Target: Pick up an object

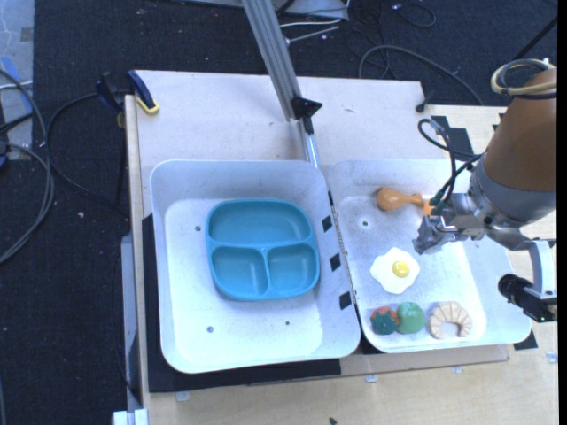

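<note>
Two white bins are sitting side by side on the bench. The left bin [177, 326] is holding a blue divided plate [262, 248] near its middle, lying flat with all three compartments bare. The right bin [496, 326] is carrying the toy food, which makes it the working bin for this pick.

Taking the right bin as a clock face: a drumstick [396, 199] is lying at about twelve o'clock, a fried egg [395, 271] is resting close to the centre, and three pieces are lining the near wall from about seven to five o'clock: a small red-and-green piece [384, 320], a green ball-shaped piece [410, 317] touching it, and a croissant [450, 319] just beside those.

The arm is reaching in from three o'clock, and the gripper [429, 237] is hanging over the bin floor at roughly two o'clock, between the drumstick and the egg and apart from both. Nothing is showing between its fingers; whether they are spread or pressed together cannot be told at this resolution.

Judgement: the pick is not yet made. The placement is suggesting an approach on the egg or the drumstick, both near. The egg, being flat, is likely to be hard to grasp.
</note>
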You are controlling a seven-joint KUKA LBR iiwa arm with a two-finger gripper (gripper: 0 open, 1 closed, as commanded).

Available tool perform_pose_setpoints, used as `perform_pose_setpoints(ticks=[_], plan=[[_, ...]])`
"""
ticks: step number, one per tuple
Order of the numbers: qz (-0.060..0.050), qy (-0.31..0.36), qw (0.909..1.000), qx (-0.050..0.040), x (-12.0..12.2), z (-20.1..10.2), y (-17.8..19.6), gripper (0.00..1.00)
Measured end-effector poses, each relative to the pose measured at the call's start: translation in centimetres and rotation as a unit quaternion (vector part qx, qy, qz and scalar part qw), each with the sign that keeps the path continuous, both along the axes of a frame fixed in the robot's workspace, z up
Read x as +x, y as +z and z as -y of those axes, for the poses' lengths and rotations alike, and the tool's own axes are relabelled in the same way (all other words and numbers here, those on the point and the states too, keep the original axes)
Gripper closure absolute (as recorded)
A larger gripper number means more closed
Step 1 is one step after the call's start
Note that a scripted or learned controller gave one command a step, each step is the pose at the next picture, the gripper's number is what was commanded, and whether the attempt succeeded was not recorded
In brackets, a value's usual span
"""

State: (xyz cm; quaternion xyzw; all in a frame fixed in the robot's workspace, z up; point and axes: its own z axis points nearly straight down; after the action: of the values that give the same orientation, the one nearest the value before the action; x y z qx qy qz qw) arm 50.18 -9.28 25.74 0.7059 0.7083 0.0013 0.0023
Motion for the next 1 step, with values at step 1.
perform_pose_setpoints(ticks=[1], plan=[[-0.002,0.002,1.0000,0.0007,2.51,-3.98,-1.15,1.00]])
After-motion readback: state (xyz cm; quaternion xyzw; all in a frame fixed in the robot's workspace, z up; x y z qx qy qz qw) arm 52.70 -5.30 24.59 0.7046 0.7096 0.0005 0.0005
